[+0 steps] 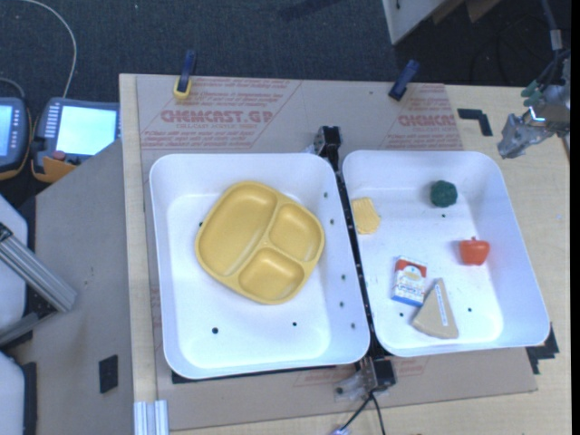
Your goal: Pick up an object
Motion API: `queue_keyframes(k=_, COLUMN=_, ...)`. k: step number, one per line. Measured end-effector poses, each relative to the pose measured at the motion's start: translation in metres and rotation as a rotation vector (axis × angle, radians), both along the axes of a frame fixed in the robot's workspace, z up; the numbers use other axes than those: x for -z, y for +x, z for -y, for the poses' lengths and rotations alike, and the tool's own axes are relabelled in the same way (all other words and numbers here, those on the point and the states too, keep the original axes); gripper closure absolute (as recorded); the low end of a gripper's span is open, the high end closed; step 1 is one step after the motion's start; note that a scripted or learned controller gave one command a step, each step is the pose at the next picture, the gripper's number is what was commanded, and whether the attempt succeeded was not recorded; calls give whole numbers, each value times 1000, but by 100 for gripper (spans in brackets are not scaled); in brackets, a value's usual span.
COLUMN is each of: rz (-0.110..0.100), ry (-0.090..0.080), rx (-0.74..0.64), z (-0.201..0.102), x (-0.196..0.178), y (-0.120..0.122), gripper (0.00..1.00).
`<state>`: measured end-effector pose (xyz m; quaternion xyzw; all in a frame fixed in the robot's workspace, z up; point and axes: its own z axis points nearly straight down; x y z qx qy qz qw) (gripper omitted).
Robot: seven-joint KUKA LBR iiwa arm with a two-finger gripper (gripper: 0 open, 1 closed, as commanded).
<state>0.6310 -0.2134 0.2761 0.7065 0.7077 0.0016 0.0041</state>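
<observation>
Near right bin's far wall sits green ball, likely light, rounded, prone to roll, best pinched across its middle; end effector hovers outside, grip state indiscernible.

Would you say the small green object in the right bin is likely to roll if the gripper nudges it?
Probably: the green object looks rounded and lumpy, so it may roll unevenly. It sits apart from its neighbours, so nothing would stop it early.
</observation>
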Motion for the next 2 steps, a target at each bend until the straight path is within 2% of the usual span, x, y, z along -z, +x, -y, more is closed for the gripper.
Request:
queue_keyframes(k=1, rz=-11, ry=6, rx=-3, z=-55, x=12, y=-10, gripper=100)
queue_keyframes(k=2, rz=-12, ry=5, rx=-2, z=-102, x=29, y=-28, gripper=100)
